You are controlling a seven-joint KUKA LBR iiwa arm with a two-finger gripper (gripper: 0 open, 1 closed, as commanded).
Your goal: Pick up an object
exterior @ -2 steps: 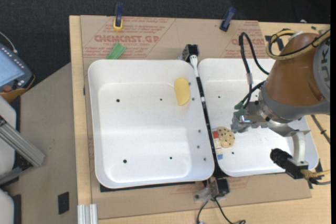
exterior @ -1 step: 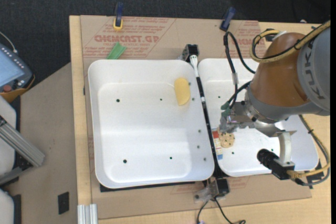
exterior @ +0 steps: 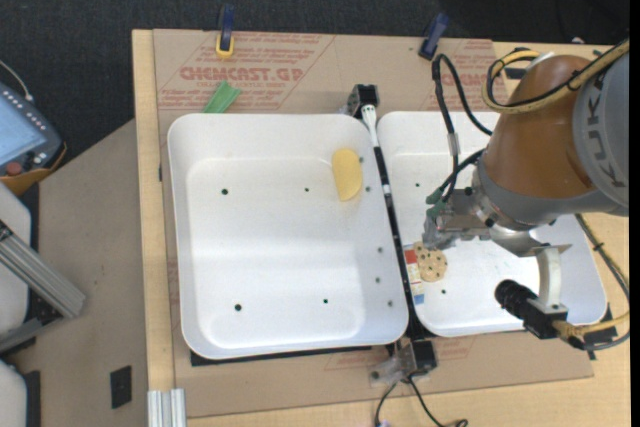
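Note:
A pale yellow oblong object (exterior: 347, 174) lies in the left bin (exterior: 200, 245), near its right wall. In the right bin (exterior: 470, 315) a small tan round object with dark dots (exterior: 431, 263) sits by the left wall, with small red and blue bits (exterior: 414, 279) beside it. My gripper (exterior: 437, 228) hangs just above that tan object, low in the right bin, under the orange wrist band (exterior: 535, 140). Its fingertips are hidden among the wrist parts.
A green clip (exterior: 222, 97) lies on the cardboard behind the left bin. Blue clamps (exterior: 226, 25) hold the cardboard's far edge. A divider rail (exterior: 385, 195) runs between the bins. The arm covers much of the right bin's upper half.

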